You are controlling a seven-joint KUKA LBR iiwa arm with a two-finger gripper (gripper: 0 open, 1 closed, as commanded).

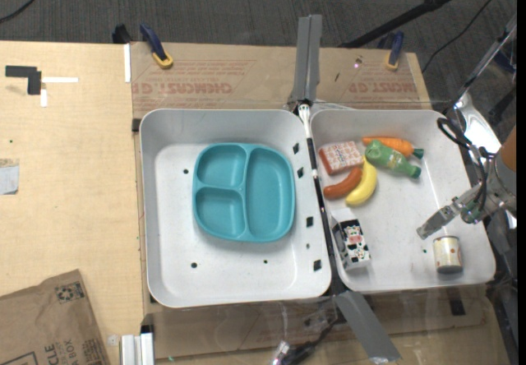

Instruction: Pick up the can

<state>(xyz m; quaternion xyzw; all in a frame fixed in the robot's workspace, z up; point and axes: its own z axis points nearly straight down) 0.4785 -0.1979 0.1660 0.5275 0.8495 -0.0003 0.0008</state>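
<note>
Just above the can (447, 254), the gripper (437, 224) is hanging over the right bin (411, 273), and how wide it is standing cannot be told. Upright, the can is sitting near the bin's front right corner, while the banana (364, 184), carrot (389, 144) and milk carton (352, 242) are lying further left.

Even, bright overhead light; the white bins (156, 191) show mild glare and soft, short shadows. Focus is fair, slightly grainy, softer toward the right edge.
</note>
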